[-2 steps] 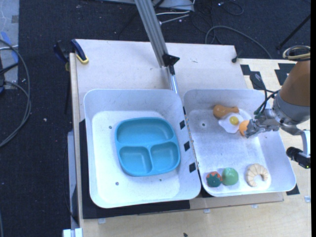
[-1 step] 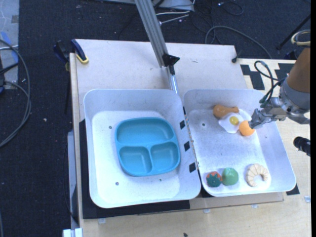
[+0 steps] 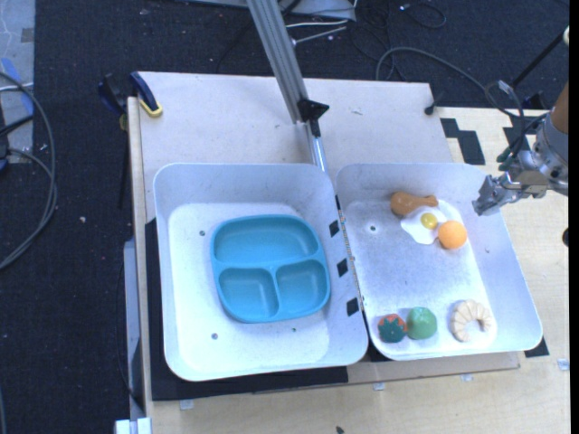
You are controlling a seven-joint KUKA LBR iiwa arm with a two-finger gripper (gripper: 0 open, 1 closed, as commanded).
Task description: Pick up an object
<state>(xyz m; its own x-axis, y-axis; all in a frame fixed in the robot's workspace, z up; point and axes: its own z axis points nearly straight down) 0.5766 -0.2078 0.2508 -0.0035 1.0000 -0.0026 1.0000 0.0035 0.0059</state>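
Left of the claw (image 3: 489, 199) lies an orange ball (image 3: 451, 234).

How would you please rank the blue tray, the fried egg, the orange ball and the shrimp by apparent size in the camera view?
1. Blue tray, by far the largest.
2. Fried egg and shrimp: they look about alike, so I won't rank them.
3. Orange ball, smallest, though only slightly.

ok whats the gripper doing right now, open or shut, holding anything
Gripper: over the right white bin's upper right rim, nothing visible between its tips; open or shut cannot be told.
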